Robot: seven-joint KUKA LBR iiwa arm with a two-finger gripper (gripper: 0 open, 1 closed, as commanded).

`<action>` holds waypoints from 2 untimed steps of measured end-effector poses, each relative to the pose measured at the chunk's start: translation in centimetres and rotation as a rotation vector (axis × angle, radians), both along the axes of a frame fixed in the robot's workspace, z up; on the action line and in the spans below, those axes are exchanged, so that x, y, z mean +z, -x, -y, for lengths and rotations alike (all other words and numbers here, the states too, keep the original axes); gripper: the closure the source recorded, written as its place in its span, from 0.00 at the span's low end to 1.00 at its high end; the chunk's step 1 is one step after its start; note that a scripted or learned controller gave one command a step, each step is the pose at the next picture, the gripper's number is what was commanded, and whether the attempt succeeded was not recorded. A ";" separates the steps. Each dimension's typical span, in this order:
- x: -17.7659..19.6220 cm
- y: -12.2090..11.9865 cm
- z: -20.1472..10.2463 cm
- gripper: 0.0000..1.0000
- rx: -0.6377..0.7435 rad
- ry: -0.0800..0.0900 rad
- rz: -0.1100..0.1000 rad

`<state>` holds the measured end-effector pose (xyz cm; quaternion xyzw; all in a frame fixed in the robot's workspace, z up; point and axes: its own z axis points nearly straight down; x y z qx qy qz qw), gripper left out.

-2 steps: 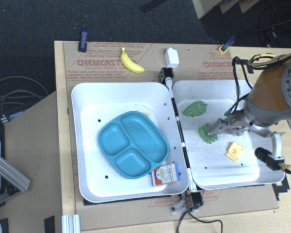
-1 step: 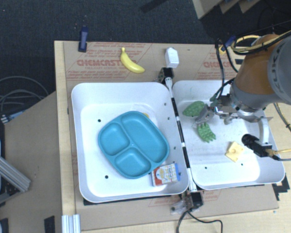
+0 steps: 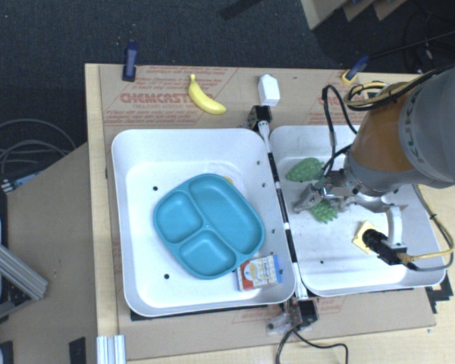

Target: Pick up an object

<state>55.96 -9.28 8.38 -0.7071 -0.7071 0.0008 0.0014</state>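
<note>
The jaws [image 3: 312, 197] hang low among green leafy pieces [image 3: 324, 211]; their spread cannot be told. Judged: reaching stage. Next, closing squarely on one piece.

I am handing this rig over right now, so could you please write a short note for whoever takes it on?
Gripper: low in the right white bin, beside the green leafy toys; whether it grips anything cannot be told.
Left white bin: blue three-compartment plastic tray, small red and blue carton.
Yellow toy banana lies on the bench behind the bins.
Done: no lift seen.
Left: grasp and raise one object.
</note>
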 end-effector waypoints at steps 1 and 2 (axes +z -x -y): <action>0.1 1.0 0.5 0.00 0.000 0.000 0.001; 1.0 0.9 0.5 1.00 -0.001 0.000 0.002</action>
